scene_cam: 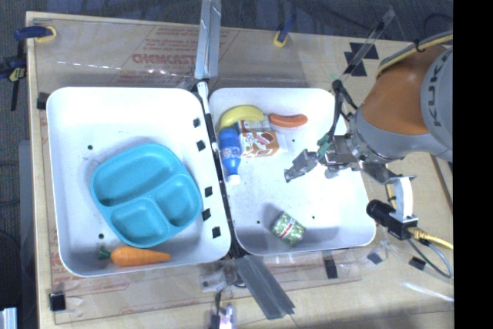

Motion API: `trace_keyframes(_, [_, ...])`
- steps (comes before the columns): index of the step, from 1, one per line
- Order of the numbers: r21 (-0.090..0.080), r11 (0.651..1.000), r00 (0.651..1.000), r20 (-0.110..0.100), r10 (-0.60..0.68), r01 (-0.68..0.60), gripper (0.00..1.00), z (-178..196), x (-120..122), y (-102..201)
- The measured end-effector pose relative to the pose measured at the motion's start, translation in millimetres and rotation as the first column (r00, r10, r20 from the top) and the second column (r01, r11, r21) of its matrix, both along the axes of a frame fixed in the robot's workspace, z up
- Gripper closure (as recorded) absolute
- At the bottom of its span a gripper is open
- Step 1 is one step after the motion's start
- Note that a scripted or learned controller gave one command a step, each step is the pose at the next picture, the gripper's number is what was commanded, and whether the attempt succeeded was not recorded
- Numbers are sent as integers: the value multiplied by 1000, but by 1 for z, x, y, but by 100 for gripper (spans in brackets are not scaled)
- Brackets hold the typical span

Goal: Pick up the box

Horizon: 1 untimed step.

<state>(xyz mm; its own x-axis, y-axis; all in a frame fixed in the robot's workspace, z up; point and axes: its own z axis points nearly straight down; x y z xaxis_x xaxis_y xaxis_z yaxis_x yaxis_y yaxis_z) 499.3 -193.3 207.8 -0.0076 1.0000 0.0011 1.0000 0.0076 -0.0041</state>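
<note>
Tool [299, 166] above right bin [350, 231], apparently empty; box [258, 142] near banana [240, 115].

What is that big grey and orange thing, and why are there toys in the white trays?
That is a robot arm, reaching in from the right. A camera above the bench looks down on it. Its gripper, a two-finger hand, hovers over the right bin and holds nothing. That bin has a banana, a sausage, a blue bottle, a small box and a green can. The left bin has a blue divided plate and a carrot. The robot should pick up the box.
</note>
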Motion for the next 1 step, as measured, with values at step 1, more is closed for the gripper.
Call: trace_keyframes(1, [-2,999,999,3,-33,33,0,6,1,7])
